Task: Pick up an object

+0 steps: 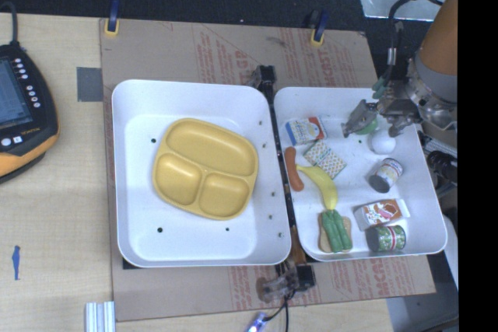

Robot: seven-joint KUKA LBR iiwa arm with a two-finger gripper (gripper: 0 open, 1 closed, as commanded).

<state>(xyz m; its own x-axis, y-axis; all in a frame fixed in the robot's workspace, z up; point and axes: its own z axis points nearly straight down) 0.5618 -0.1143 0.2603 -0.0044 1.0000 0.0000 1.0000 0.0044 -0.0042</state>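
My gripper [377,124] hangs over the far right part of the right bin [433,190], reaching in from the right. It is open, and I see nothing held between the fingers. A white ball [382,142] lies just below the fingertips. Other items in this bin are a small red and white carton [304,130], a patterned packet [324,159], a sausage [293,169], a banana [323,184], a grey tin [385,173], a red packet [381,211], a green tin [387,238] and green beans on toast [334,231].
The left bin [132,190] holds a yellow divided tray [205,167]. A teach pendant [22,109] lies at the bench's left edge. Two clamps [112,18] [316,26] pin the cardboard sheet at the back.
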